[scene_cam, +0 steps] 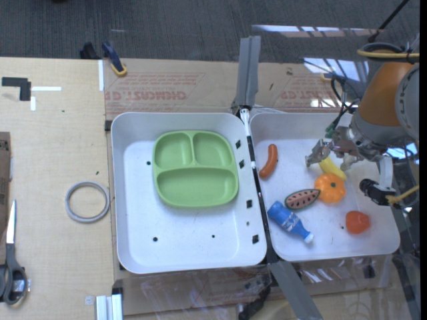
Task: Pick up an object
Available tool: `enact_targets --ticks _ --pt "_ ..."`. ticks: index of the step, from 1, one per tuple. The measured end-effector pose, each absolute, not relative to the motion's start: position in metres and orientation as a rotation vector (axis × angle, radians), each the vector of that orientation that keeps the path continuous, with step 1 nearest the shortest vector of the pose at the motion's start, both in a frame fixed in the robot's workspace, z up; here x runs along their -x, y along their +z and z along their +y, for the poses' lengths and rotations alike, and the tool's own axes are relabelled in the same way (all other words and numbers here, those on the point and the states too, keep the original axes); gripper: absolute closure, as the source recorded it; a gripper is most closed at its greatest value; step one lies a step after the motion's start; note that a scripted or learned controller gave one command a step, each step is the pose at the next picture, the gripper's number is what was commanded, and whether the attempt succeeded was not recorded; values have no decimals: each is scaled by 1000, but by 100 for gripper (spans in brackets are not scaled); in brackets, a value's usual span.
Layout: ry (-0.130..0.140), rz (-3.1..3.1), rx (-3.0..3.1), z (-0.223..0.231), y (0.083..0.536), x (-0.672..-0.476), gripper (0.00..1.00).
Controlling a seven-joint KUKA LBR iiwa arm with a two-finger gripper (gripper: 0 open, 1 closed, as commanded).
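The right bin (373,245) holds several small items: a reddish sausage (268,160), a brown oval piece (302,199), a blue bottle (289,221) lying on its side, an orange round fruit (331,188), a yellow banana-like piece (331,167) and a red item (357,222). My gripper (331,155) hangs over the bin's back right part, directly above the yellow piece. Its fingers stand apart on either side of that piece's top, and nothing is lifted.
A green divided plate (195,169) lies in the left bin (133,239). On the bench to the left are a tape ring (87,201), scissors (10,275) and a blue clamp (115,59). A metal divider (248,72) rises between the bins at the back.
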State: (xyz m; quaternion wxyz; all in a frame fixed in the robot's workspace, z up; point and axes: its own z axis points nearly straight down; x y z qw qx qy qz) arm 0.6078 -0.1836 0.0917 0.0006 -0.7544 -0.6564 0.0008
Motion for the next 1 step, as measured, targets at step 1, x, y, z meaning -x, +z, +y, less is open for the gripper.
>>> enact_targets --ticks 1 --pt "3 -2059 2372 -185 101 -608 100"
